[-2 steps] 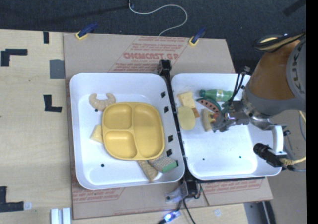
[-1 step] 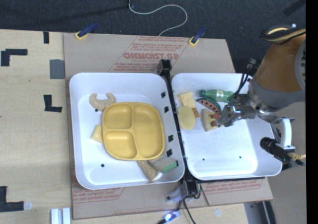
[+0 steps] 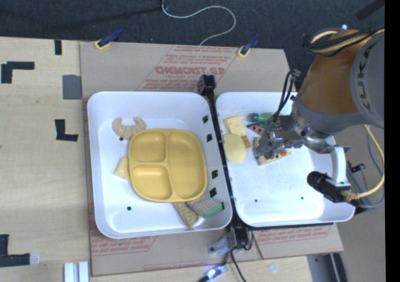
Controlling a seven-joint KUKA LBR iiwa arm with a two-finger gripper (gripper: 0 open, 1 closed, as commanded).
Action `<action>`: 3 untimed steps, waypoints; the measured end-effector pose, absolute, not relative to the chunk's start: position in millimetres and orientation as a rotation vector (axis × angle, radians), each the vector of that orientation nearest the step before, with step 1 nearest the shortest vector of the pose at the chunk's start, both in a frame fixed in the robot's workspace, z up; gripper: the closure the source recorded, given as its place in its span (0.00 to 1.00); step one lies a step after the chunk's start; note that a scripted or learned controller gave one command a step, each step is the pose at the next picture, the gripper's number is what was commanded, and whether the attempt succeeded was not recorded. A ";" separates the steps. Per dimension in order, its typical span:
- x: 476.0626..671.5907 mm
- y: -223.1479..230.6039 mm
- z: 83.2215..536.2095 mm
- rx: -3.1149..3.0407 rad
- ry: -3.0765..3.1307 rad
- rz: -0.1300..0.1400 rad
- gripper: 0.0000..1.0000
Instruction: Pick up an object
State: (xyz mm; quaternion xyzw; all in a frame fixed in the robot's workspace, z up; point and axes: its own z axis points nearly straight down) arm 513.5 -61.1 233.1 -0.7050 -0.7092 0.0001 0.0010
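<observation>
My grey arm's jaws low in right white bin (image 3: 294, 209), over small flat brown piece (image 3: 275, 156); cannot tell jaws' state. I'd centre on piece, close firmly, lift straight, avoiding pale yellow block (image 3: 235, 147).

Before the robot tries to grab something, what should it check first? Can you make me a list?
1. Is the gripper over a bin with things in it? Ok: it hangs over the right bin, near the small pile of pieces.
2. Is something already between its fingers? Cannot tell: the fingers blend into the clutter below.
3. Is there an easy piece nearby? Ok: the pale yellow piece lies beside the gripper, apart from the rest.
4. Is the divider between the bins out of the way? Cannot tell: the yellow piece lies close to it.
5. Is the yellow plate in the way? Ok: it sits in the left bin.
</observation>
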 end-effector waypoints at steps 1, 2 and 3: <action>510.6 -0.1 221.6 -2.211 -2.226 0.002 1.00; 511.8 57.4 232.0 -2.210 -2.229 0.000 1.00; 509.8 107.0 231.3 -2.213 -2.227 0.003 1.00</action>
